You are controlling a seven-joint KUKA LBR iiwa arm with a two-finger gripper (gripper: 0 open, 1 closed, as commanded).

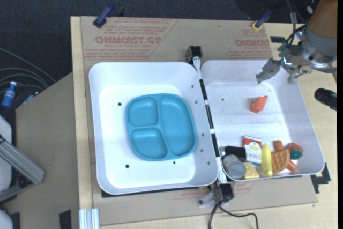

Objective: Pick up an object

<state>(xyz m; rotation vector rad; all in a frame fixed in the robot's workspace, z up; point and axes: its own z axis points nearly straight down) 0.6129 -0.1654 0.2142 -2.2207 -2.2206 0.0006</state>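
Note:
My gripper hangs over the far part of the right bin, its two fingers spread apart with nothing between them. A small orange block lies alone on the bin floor, a little nearer the camera and left of the gripper. Along the bin's near edge sits a cluster of toy items: a red-and-white box, a yellow piece, a waffle-like orange piece, a metal can and a black object.
The left bin holds a blue divided plate. A black divider clip sits between the bins at the far edge. Blue clamps pin the cardboard under the bins.

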